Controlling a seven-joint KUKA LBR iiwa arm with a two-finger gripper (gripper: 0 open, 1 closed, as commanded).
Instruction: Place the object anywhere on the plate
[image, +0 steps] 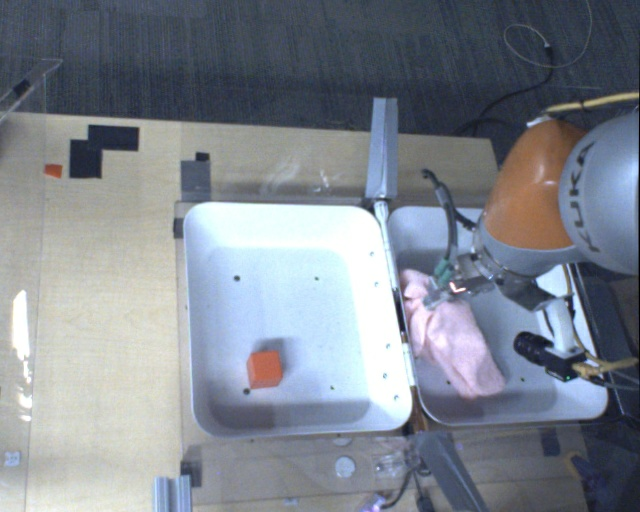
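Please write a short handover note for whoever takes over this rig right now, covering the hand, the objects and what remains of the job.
Hand: low in the right bin, at the upper end of the pink cloth; whether it is open or shut cannot be made out, so treat the grasp as unconfirmed.
Pink cloth: crumpled in the right bin, along its left wall.
Orange block: alone on the floor of the left bin, towards its near left corner.
Done: nothing placed that can be confirmed.
Left: secure the object, carry it over and set it down on the plate.
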